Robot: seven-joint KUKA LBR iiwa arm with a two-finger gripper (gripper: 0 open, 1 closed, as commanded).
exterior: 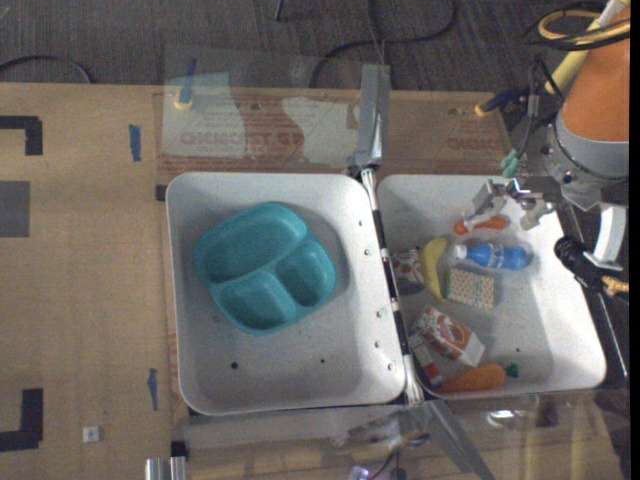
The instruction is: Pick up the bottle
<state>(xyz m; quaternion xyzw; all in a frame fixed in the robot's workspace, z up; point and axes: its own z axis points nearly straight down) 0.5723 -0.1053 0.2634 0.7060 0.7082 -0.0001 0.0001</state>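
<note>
Two shallow white bins sit side by side on a tan wooden counter [80, 298], and the right bin [570, 353] serves as the landmark here. Inside it, near its middle, lies a small clear plastic bottle with a blue label and white cap [490, 256], resting on its side. Just beside the bottle toward the bin's near wall is a pale checkered sponge-like square [470, 289], and a yellow banana-shaped toy [434, 265] lies just to the side of the cap end. The robot's metal hand [508, 200] hovers over the bin's far part, just above a small orange carrot-like piece [484, 225]; its fingers look spread apart and hold nothing. The bottle appears light, rigid yet slightly crushable, and smooth enough to roll or slip. A sensible grip would likely close across the labelled middle of its body, squarely over its round sides.
</note>
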